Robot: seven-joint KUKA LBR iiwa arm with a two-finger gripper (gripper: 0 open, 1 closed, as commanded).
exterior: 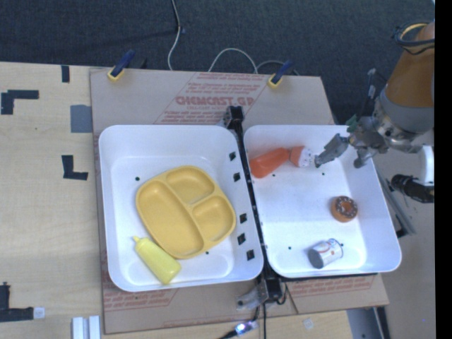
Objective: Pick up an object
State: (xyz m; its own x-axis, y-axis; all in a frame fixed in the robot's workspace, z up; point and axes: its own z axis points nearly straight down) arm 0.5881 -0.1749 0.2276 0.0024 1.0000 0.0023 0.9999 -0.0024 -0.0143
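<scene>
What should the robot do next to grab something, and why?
Probably lower the end effector a little toward the orange carrot toy. It sits just right of the toy's pale tip in the right bin, with nothing between its fingers, and that toy is nearest.

Left bin [113, 189] holds tray [185, 210], bottle [157, 260]; right bin [374, 260] carrot [272, 162], donut [345, 208], can [325, 253].

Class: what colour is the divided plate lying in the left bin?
Yellow: the divided plate, seen in the camera view.
</scene>
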